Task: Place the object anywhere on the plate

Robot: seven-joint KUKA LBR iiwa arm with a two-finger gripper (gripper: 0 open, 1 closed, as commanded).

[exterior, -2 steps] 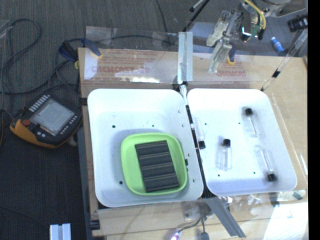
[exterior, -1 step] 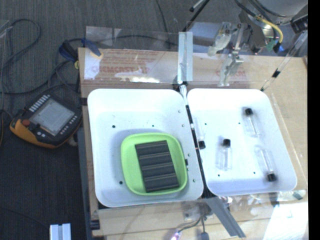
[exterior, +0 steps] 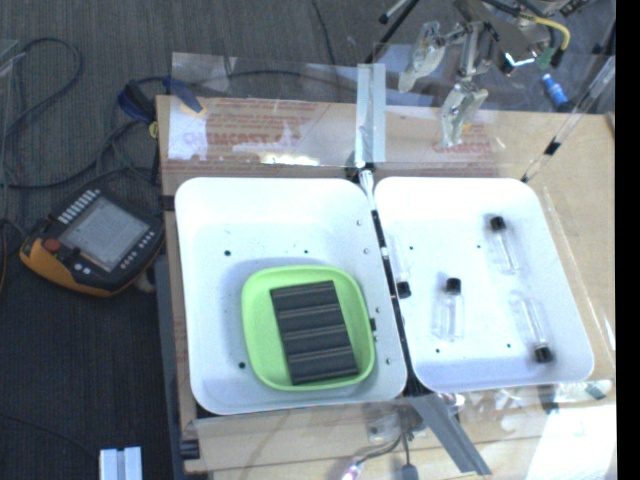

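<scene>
A lime-green square plate (exterior: 256,308) sits in the left bin (exterior: 205,268). A dark grey ridged block (exterior: 314,332) lies flat on it, covering most of its middle. My gripper (exterior: 441,85) hangs high beyond the far edge of the right bin (exterior: 570,268), over the bench's back strip. It is open, with nothing between its fingers, and it is far from the plate and the block.
Several clear vials with black caps lie in the right bin, among them one at the back (exterior: 499,241), one in the middle (exterior: 449,307) and one at the right front (exterior: 530,326). A teach pendant (exterior: 95,240) lies on the floor to the left.
</scene>
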